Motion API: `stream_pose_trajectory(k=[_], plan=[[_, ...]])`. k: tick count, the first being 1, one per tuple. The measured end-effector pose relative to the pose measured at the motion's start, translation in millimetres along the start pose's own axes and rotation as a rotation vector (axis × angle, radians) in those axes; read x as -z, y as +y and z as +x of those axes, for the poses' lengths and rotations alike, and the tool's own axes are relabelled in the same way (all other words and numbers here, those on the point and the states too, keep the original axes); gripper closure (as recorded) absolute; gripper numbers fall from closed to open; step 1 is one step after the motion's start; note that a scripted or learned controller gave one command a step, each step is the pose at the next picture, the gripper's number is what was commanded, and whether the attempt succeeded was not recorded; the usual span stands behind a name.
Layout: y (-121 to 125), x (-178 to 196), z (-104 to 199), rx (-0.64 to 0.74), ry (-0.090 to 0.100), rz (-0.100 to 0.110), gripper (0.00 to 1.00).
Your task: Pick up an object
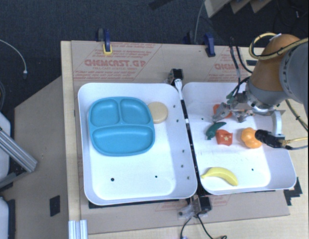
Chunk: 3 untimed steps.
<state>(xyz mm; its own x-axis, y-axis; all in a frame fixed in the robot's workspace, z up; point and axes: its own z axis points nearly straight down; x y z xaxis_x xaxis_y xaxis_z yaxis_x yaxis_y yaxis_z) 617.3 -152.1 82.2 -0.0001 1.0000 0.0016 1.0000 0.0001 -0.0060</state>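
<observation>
Here, orange carrot (221, 112), slim, tilted – beside tool (233, 111)

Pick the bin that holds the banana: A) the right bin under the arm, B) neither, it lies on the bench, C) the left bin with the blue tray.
A: the banana lies near the front of the right bin, apart from the blue tray in the left bin.
</observation>
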Motion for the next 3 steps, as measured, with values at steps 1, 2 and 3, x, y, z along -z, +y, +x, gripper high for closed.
stream_pose_trajectory(k=[1, 2, 3], plan=[[2, 14, -1, 0.000, -0.002, -0.007, 1.00], [2, 58, -4, 0.000, -0.004, -0.013, 1.00], [0, 120, -10, 0.000, -0.005, -0.015, 1.00]])
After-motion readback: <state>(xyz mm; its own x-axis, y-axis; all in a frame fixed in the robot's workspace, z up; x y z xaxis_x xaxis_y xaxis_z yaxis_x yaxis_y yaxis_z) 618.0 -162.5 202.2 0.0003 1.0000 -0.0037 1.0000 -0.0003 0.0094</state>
